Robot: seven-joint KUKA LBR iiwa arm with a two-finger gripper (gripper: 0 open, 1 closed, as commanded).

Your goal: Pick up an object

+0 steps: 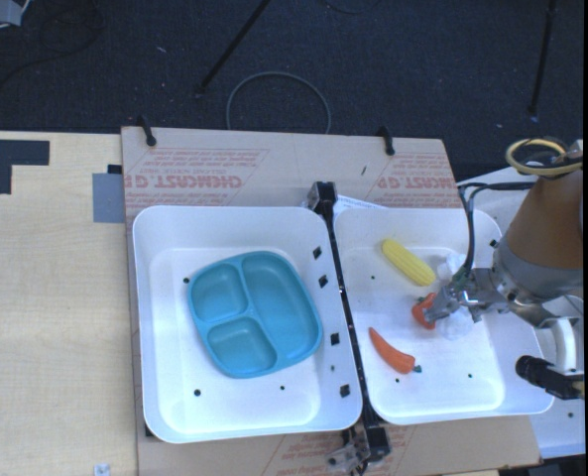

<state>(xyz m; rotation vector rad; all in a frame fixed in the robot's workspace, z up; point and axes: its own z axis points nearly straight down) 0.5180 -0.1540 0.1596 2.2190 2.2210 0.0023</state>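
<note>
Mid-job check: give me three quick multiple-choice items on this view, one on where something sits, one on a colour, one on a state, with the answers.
1. Where is the divided plate?
A. left bin
B. right bin
C. on the cardboard

2. What colour is the corn cob?
A. green
B. yellow
C. blue

3. How does the orange carrot lie?
A. standing upright
B. on the plate
C. flat on the right bin's floor, apart from the hand

Answers:
1 A: the plate rests in the left bin.
2 B: the cob is yellow, in the right bin.
3 C: the carrot lies flat, below-left of the hand.
</note>
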